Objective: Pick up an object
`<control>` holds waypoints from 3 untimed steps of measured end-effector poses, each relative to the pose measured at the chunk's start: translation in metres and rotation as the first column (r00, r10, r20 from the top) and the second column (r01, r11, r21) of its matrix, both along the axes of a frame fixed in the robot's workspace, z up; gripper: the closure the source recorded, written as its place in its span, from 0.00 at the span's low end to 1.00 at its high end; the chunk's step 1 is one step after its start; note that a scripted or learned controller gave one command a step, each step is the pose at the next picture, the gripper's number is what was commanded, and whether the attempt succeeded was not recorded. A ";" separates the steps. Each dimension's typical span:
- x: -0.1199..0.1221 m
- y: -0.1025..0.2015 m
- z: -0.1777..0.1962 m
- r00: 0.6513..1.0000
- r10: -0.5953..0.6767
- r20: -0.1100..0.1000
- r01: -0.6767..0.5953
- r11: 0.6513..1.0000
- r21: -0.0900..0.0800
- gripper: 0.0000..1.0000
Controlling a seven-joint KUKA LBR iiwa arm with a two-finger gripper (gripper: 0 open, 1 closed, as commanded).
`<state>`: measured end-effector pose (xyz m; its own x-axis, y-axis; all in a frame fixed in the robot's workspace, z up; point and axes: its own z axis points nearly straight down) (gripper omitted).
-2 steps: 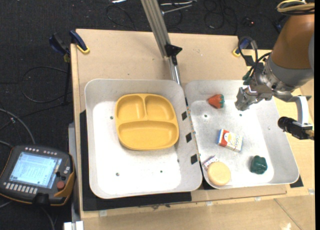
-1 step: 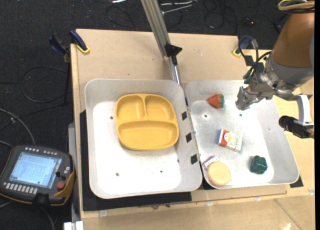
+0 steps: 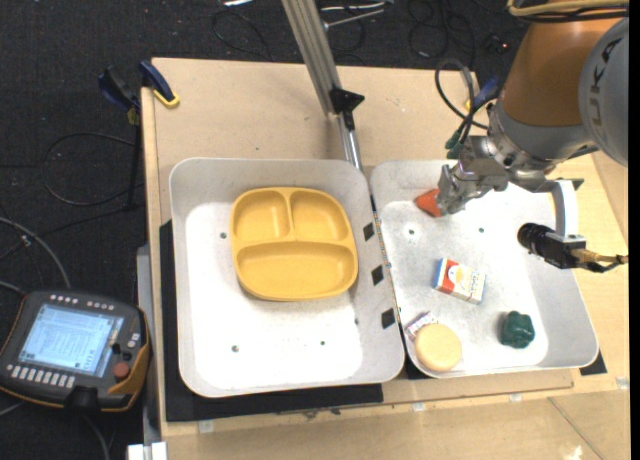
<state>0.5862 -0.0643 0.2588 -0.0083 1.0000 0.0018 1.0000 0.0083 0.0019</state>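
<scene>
In the right bin (image 3: 560, 348) lie a small orange-red object (image 3: 429, 204) at the far left corner, a white and red carton (image 3: 459, 280) in the middle, a dark green object (image 3: 517, 329) at the front right, and a round tan cookie-like disc (image 3: 438, 347) at the front left. My gripper (image 3: 452, 195) hangs low over the far left of this bin, its tip right beside the orange-red object and partly covering it. Whether that object sits between the fingers is hidden by the gripper body.
The left bin (image 3: 200, 348) holds a yellow divided tray (image 3: 294, 244). A slanted metal pole (image 3: 315, 38) rises from between the bins at the back. A black fitting (image 3: 545, 240) on a white bracket juts over the right bin's right side. A teach pendant (image 3: 70, 348) lies off the bench, lower left.
</scene>
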 end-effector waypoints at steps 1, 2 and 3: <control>0.006 0.057 0.004 1.000 0.000 0.000 0.000 1.000 0.000 1.00; 0.020 0.111 -0.015 1.000 -0.001 -0.002 0.001 1.000 -0.001 1.00; 0.031 0.163 -0.029 1.000 -0.001 -0.002 0.001 1.000 -0.001 1.00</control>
